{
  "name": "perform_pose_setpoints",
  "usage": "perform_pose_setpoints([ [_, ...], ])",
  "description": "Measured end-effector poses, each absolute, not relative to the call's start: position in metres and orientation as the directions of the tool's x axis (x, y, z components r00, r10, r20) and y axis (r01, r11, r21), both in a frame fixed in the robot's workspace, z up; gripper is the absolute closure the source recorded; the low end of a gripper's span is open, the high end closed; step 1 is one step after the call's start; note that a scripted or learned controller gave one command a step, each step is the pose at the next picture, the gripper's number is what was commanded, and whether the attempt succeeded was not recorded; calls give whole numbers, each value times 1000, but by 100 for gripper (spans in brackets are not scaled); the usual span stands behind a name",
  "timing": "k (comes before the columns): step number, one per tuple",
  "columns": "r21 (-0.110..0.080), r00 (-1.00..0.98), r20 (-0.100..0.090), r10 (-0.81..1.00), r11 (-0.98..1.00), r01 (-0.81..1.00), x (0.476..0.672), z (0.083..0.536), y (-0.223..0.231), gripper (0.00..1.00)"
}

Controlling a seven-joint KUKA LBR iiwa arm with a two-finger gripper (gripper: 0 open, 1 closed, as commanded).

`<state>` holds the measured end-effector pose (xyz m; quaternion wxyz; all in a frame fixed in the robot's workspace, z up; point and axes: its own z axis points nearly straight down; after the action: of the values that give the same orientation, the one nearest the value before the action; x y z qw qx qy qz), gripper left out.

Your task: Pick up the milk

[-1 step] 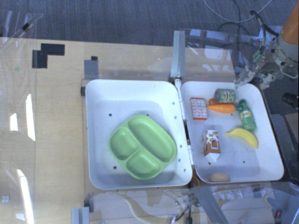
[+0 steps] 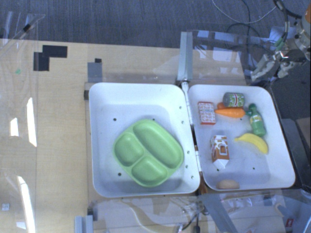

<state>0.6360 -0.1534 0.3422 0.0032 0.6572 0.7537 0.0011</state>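
Two shallow white bins are seen side by side on the pale wooden bench [image 2: 53,144].

Left white bin [image 2: 99,130]: one light green plastic divided plate [image 2: 148,152] with three compartments is held near the bin's centre, set at a slant.

Right white bin [image 2: 279,144]: seven items are held.
- Small brown-and-white milk carton [image 2: 219,151], the task object, is found near the middle of the bin, lying flat, apart from its neighbours.
- Small red-and-white rectangular box [image 2: 206,113] is placed toward the far left corner.
- Orange toy carrot [image 2: 230,113] lies just right of that box.
- Green-labelled can [image 2: 233,100] is lying on its side just behind the carrot.
- Green plastic bottle [image 2: 256,120] lies to the right of the carrot.
- Yellow toy banana [image 2: 253,142] lies just below the bottle, to the right of the milk carton.
- Tan rounded object [image 2: 227,184] rests against the near wall; its identity cannot be told.

The gripper [image 2: 272,64] is seen outside the bins, beyond the right bin's far right corner, well apart from the milk carton. Whether it is released or clenched cannot be told.
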Motion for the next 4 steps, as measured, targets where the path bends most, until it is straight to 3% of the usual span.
perform_pose_setpoints([
  [1, 2, -137, -1, 991, 137, 991, 579, 259, -142, 0],
  [2, 0, -280, 1, 960, 280, 960, 563, 134, -85, 0],
  [3, 11, -423, -4, 906, 423, 906, 525, 89, -108, 0],
  [4, 17, -424, -5, 905, 424, 905, 528, 99, -107, 100],
])
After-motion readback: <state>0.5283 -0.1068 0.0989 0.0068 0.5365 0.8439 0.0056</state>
